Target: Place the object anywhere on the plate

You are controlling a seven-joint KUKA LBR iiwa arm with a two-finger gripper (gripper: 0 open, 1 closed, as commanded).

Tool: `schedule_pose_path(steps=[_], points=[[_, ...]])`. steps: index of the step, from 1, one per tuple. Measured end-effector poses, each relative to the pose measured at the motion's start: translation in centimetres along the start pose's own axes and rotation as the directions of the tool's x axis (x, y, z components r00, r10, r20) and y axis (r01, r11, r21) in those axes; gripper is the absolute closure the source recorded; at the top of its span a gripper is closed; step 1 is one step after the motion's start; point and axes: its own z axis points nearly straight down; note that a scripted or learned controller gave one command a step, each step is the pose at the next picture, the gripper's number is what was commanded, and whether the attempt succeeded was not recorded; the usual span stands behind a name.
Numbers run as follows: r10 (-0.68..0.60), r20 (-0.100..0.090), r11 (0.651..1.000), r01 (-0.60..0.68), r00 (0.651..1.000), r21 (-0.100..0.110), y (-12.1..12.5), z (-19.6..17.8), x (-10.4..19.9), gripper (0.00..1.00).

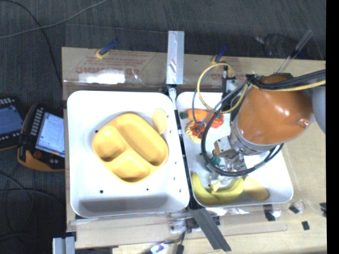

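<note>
The claw (225, 165) hangs low over the banana (220, 190) in the right bin (283, 187), likely going for a grab; can't tell its grip; the yellow plate (130, 146) waits in the left bin (85, 194).

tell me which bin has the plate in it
The left bin. The yellow sectioned plate lies in its middle. The right bin holds a banana and orange items, with the gripper over them.
</note>
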Motion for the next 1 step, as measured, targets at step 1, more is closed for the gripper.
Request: schedule_pose_path(steps=[1], points=[[-0.011, 0.003, 1.000, 0.011, 1.000, 0.002, -0.67, 0.18, -8.89, 1.00]])
